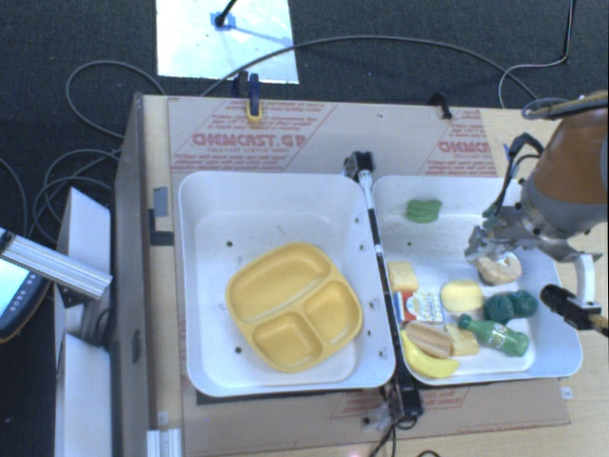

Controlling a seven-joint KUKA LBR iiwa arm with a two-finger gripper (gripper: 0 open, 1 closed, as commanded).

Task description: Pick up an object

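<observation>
Gripper [490, 246] sits low in the right bin [447, 193], near its right edge, just above a tan bread-like piece [499, 270]; cannot tell its state from this angle, the wrist hides it, and nothing visibly held. Nearest candidate is that tan piece, right side of the bin, roughly mid-depth. My guess: light, probably stiff plastic play food, rounded top, so it may squirt out of a pinch; best taken across its short width, low on the sides. Neighbours are tight: yellow rounded piece [462, 297] just to its left, green broccoli-like item [510, 305] just toward the bin's front edge, green bottle [496, 336] lying on its side beyond that, near the front right corner. Along the front edge sit a banana [428, 360] and a hotdog-like bun [429, 337], touching or nearly so, with a yellow cheese-like block [403, 276] and a small red-and-white packet [422, 307] by the left wall. A green flat piece [423, 210] lies alone near the back edge, well apart from the rest; likely the easiest clean grasp. Left bin [214, 208] holds a yellow divided tray [294, 305], not in the way. Main risk: descent nudges the yellow piece or broccoli, or clips the bin's right wall.
</observation>
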